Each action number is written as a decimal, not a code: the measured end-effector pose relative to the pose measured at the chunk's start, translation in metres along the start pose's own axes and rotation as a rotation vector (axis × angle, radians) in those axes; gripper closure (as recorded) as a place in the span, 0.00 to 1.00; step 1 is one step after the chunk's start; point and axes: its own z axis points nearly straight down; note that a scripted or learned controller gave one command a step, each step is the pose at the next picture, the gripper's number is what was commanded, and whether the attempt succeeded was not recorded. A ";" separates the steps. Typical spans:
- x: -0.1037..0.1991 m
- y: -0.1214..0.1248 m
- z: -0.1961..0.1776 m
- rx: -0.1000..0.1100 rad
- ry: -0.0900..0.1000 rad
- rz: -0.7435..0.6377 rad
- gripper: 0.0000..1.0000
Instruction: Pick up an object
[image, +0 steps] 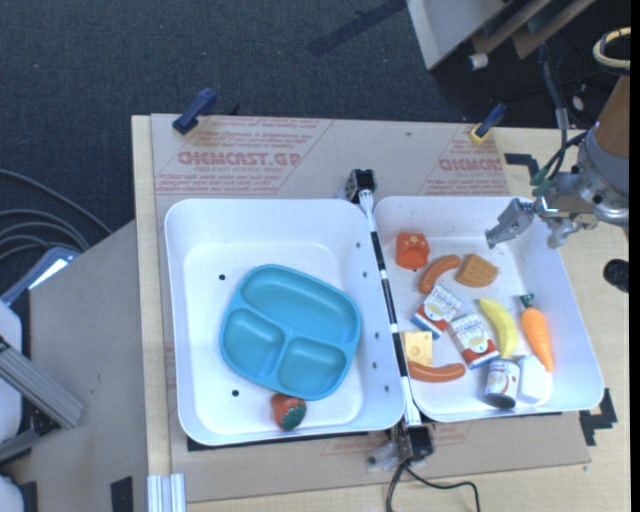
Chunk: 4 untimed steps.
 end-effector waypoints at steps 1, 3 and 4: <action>-0.021 0.027 0.175 0.002 0.001 0.001 0.00; -0.021 0.028 0.164 -0.001 0.000 0.001 0.00; -0.021 0.028 0.154 -0.003 -0.001 0.002 1.00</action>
